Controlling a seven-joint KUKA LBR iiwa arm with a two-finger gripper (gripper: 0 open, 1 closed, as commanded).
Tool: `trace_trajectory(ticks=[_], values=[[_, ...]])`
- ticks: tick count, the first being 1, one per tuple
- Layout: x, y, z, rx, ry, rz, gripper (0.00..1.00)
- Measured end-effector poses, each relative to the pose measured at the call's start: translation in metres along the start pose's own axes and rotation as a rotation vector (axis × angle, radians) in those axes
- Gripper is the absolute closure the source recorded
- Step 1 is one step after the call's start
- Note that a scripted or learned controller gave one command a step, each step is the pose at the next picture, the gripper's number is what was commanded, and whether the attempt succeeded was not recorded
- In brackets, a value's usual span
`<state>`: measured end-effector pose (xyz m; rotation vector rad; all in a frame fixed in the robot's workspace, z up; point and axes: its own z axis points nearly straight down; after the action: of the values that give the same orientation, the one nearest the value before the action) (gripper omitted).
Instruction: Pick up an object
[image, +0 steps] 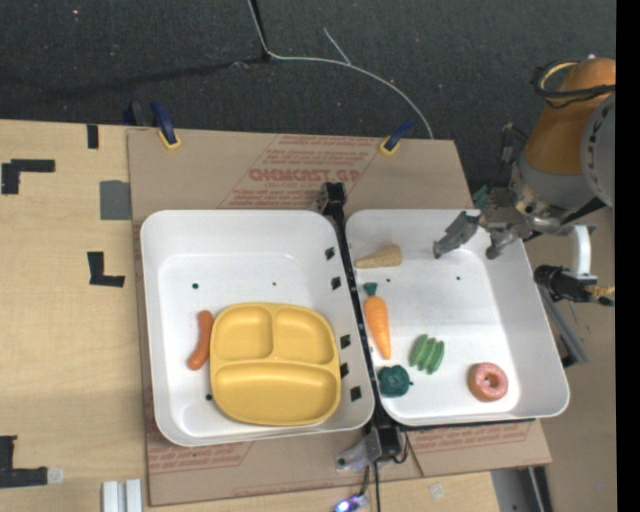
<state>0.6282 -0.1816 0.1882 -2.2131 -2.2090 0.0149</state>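
five items lie in the right bin (520, 300), all apart from the gripper (472, 240). gripper spread wide, holding nothing, at far right. cone piece (379, 258) left of it.

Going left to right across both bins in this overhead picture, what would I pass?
Hot dog → yellow tray → carrot → green beans → donut. The gripper hangs open over the right bin's far corner.

two white bins (165, 300), one yellow tray (275, 363), two carrots (377, 324), one donut (489, 381)

Bright, even overhead light (soft shadows), sharp focus, no glare.
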Motion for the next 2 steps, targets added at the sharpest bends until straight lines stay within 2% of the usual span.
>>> trace_trajectory(ticks=[1, 2], values=[[0.001, 0.003, -0.008, -0.012, -0.003, -0.004, 0.0], [0.006, -0.001, 0.04, -0.008, -0.003, -0.004, 0.0]])
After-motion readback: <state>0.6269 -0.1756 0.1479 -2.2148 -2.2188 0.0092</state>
